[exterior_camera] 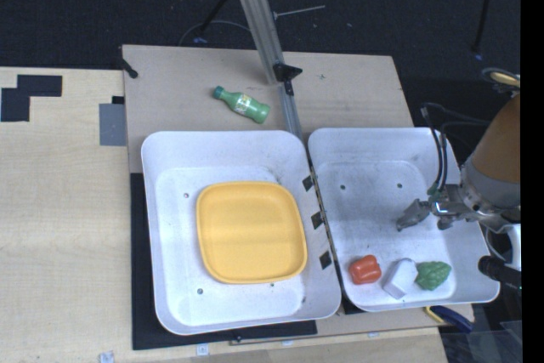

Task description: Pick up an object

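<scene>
A: Camera view, count. Two white bins: left bin [161,183] holds one yellow plate [252,231]. Right bin [374,150] holds three items along its near edge: one red piece [365,269], one white block [399,277], one green piece [433,275].

B: Outside the bins?

A: One green bottle [241,104] lying on the bench behind the left bin.

B: Gripper?

A: Gripper [414,216] over the right bin's middle, above the three items, apart from them. Nothing seen in it; how far open, cannot tell.
</scene>
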Controlling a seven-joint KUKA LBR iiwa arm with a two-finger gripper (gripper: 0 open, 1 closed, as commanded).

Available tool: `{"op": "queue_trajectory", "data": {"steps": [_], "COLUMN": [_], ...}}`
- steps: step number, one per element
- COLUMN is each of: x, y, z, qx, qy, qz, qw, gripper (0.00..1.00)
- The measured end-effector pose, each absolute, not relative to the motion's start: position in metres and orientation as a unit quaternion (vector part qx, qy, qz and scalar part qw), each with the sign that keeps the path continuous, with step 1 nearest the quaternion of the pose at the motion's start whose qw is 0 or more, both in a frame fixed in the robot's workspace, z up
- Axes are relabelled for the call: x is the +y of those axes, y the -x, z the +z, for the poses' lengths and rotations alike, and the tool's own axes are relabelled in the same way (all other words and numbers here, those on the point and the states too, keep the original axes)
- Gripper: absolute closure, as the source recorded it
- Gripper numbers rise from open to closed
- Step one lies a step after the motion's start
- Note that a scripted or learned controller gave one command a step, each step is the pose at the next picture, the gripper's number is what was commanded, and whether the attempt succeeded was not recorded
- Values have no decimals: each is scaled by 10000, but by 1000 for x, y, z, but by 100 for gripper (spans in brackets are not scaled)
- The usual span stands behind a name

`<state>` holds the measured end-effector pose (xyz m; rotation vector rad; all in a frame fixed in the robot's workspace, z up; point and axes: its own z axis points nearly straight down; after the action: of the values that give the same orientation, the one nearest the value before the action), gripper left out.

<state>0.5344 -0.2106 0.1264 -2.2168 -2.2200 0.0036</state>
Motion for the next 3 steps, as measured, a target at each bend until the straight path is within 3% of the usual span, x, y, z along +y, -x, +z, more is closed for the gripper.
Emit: {"op": "queue_trajectory", "data": {"steps": [1, 2, 3], "x": [-210, -211, -203], "y": [-535, -535, -541], "z": [91, 102, 158], "qx": [-7075, -7068, -7072], "qy": [7068, 7074, 7070], "qz": [2, -5, -11], "qw": [3, -9, -19], "gripper": [0, 100, 100]}}
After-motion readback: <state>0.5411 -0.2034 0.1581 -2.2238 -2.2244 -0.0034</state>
